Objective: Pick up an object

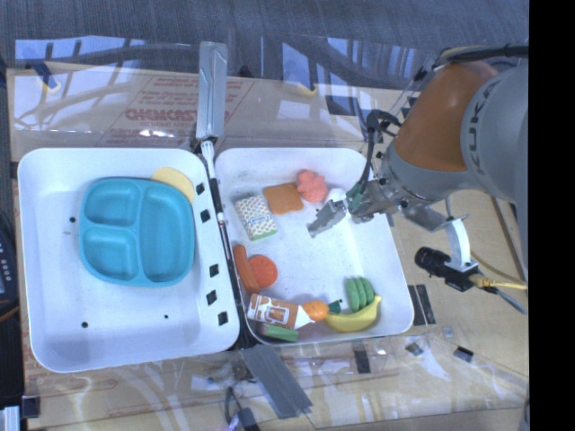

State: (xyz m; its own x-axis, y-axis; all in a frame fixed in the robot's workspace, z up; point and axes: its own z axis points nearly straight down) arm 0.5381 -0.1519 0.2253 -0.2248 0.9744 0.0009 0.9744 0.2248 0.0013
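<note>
1. Camera view shows our gripper (325, 219) low over the right bin (393, 257), near the top middle of it. We cannot tell how its grip is set, because it looks small and blurry. We see no toy caught in it.

2. Toys we could pick lie all around it. A pink toy (312, 186) sits just at 11 o'clock from the gripper. An orange cracker (283, 197) is at 10 o'clock. A checked block (255, 216) is at 9 o'clock.

3. We think the gripper could bump the pink toy and push it away, because that toy is so close and looks round.

4. We think the cracker could slip too, because it lies flat on the floor of the bin.

5. More toys crowd the bottom edge at 6 o'clock: a banana (353, 319), a green toy (360, 292) on it, a small box (272, 312), and a red round toy (261, 270) at 7 o'clock. Grabbing there could catch two toys at once or hit the bin wall.

6. Open room lies in the middle of the right bin, just under the gripper. That floor is bare, so we can move there safely.

7. Walls are close at 12 o'clock and 3 o'clock. The left bin (45, 303) holds a blue tray (137, 231) and a yellow disc (177, 182), well apart from us.
</note>
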